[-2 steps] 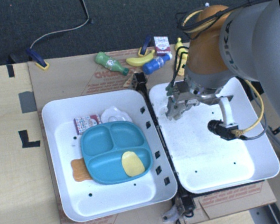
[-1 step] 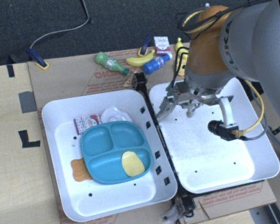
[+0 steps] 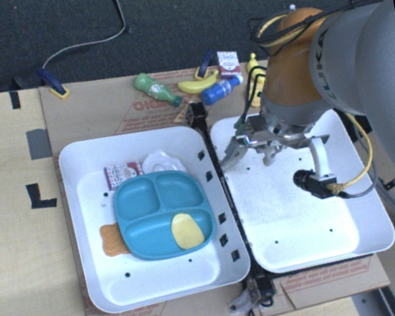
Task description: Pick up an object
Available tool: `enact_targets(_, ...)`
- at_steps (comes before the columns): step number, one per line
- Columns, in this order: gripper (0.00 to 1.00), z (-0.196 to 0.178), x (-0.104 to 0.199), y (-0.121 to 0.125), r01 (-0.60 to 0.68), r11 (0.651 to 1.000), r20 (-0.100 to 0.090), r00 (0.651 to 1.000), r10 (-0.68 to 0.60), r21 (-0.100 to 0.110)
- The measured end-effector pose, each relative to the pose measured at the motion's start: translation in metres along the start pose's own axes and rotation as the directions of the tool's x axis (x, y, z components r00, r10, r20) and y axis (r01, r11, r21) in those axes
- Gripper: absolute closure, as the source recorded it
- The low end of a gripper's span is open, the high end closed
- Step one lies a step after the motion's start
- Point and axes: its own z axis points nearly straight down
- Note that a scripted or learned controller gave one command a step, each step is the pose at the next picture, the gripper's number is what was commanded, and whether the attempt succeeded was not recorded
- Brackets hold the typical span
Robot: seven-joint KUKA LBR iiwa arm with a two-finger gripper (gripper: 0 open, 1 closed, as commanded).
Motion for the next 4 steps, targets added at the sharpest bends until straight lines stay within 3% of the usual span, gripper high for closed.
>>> enact_targets(3, 0.00, 0.000, 0.000, 0.000, 0.000, 1.000, 0.000, 1.000, 0.000, 0.000)
enact_targets(4, 0.00, 0.000, -0.008, 0.080, 0.000, 1.000, 0.001, 1.000, 0.000, -0.001)
